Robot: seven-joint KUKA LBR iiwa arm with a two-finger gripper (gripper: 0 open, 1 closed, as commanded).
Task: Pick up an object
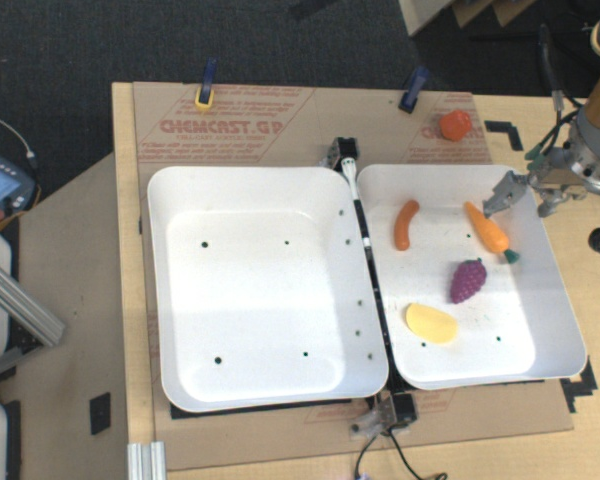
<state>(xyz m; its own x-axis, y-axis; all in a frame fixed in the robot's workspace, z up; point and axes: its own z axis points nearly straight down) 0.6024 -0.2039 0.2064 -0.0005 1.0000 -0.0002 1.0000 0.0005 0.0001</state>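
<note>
Camera view, slanted top-down: two white bins side by side on the counter (280, 438). Left bin (180, 298) has bare floor with a few dark dots. Right bin (550, 308) holds four toy foods: orange sausage (407, 225) upper left, upright-ish along the bin's depth; carrot (488, 231) upper right, lying diagonally with green tip toward the lower right; purple grape bunch (468, 280) mid bin, just below the carrot; yellow lemon-like piece (431, 323) lower, near the front wall. All four apart from each other, none touching.

Tool (525, 194) comes in from the right edge, sitting over the right bin's upper right corner. Fingers look spread apart, nothing between them. One fingertip is near the carrot's upper end, can't tell if it touches.

Outside the bins: small orange-red object (456, 125) on the cardboard sheet (230, 118) behind the right bin. Blue clamp (207, 85) with yellow tip on the sheet's back edge at left, second blue clamp (414, 89) further right.
</note>
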